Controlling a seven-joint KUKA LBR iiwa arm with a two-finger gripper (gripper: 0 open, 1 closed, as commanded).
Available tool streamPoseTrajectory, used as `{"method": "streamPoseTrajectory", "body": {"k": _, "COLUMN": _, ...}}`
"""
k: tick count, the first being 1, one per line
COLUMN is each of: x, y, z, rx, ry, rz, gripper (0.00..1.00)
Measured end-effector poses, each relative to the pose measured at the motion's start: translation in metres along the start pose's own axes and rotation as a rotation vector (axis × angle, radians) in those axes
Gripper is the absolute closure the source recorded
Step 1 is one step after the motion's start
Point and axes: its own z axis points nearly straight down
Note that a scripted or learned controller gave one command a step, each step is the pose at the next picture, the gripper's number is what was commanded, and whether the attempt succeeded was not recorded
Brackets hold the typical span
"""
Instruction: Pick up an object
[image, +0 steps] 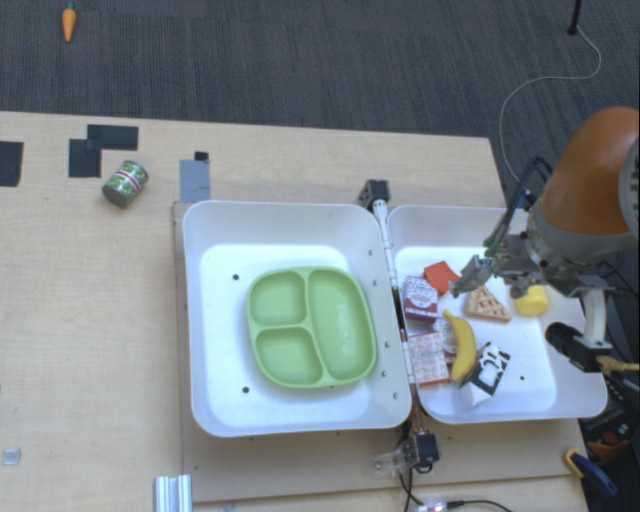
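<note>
The toys lie in the right bin (570, 400), all crowded on its left half. Nearest is a black and white carton (486, 370), tipped on its side. Just left of it lies a yellow banana (461, 346), curved, and beside that a pink packet (428, 359) by the bin's left wall. Further back are a dark red box (419, 297), a waffle slice (487, 305), a yellow lemon (532, 300) and a small red block (441, 275). The right part of that bin has open white floor. The left bin (215, 240) holds a green plate (310, 327) with three parts, with room all around it. The gripper (470, 280) hangs low over the back of the right bin, near the red block and the waffle slice. It holds nothing that shows, and I cannot tell how wide it stands. Far back on the bench lies a small can (125, 184).
</note>
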Motion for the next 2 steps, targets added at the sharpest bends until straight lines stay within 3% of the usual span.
{"method": "streamPoseTrajectory", "body": {"k": 1, "x": 0.003, "y": -0.045, "z": 0.097, "rx": -0.016, "ry": 0.002, "rz": 0.0, "gripper": 0.0}}
{"method": "streamPoseTrajectory", "body": {"k": 2, "x": 0.004, "y": -0.043, "z": 0.086, "rx": -0.019, "ry": 0.004, "rz": -0.002, "gripper": 1.0}}
